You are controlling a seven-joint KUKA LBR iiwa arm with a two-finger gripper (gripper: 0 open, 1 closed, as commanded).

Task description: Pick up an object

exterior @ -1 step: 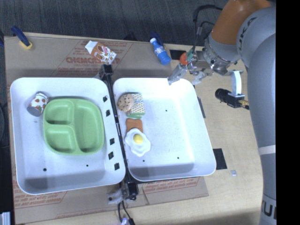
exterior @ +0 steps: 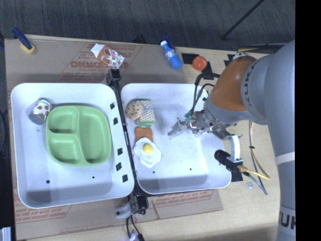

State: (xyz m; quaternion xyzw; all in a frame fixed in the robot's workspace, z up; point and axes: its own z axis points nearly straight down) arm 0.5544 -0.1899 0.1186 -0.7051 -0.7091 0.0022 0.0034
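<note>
My gripper (exterior: 175,127) hovers over the bare middle of the right bin (exterior: 200,170), pointing left, open with nothing between its fingers. To its left lie a cookie packet (exterior: 140,111), a small orange-brown piece (exterior: 144,133) and a toy fried egg (exterior: 147,152), all along the right bin's left side. The gripper stands a short way right of the orange-brown piece and touches none of them.
The left bin (exterior: 30,185) holds a green divided plate (exterior: 79,133) and a small crumpled can (exterior: 40,111) at its upper left. Behind the bins lie a blue bottle (exterior: 172,55), an orange ball (exterior: 199,63), a snack packet (exterior: 108,55) and a blue-yellow clamp (exterior: 23,40).
</note>
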